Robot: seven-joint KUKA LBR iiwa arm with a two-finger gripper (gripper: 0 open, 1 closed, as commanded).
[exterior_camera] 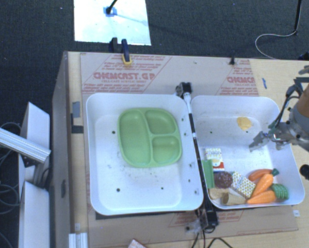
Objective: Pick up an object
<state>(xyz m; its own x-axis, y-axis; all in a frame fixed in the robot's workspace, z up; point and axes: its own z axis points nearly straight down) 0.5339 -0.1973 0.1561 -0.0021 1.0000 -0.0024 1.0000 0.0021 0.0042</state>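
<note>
My gripper [274,140] hangs over the right side of the right bin [216,110], open, with nothing between its fingers. Below it, in the bin's front corner, lie two orange carrots [263,181], a green ridged piece [280,191], a checkered block [242,185] and a dark brown lump [223,179]. A small printed box [214,158] and a green strip [208,172] sit against the bin's left wall. A small yellow piece [244,122] lies alone to the left of the gripper, further back.
The left bin [100,154] holds a green divided plate [149,137]. A black divider bar [191,128] runs between the bins. The grey arm [307,110] comes in over the right bin's right rim. Cables lie at the bench's front edge.
</note>
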